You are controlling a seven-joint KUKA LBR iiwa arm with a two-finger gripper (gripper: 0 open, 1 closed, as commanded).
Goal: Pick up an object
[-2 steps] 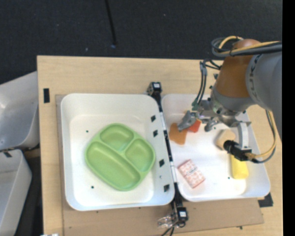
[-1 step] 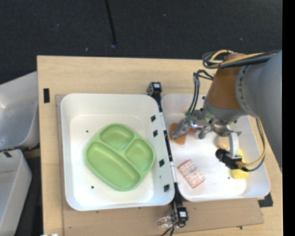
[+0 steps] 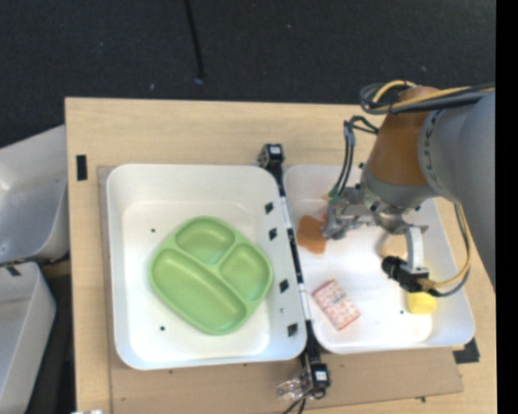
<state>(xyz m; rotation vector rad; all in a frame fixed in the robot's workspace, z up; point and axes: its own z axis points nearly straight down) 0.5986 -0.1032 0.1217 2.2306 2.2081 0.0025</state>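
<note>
Along the lower edge of the right bin lie a pink-patterned packet and, further right, a yellow block. Higher up, toward the bin's left wall, an orange-brown piece sits just beside the pincer; whether its tips are apart or together I cannot tell. The left bin holds a green divided plate on the table.
</note>
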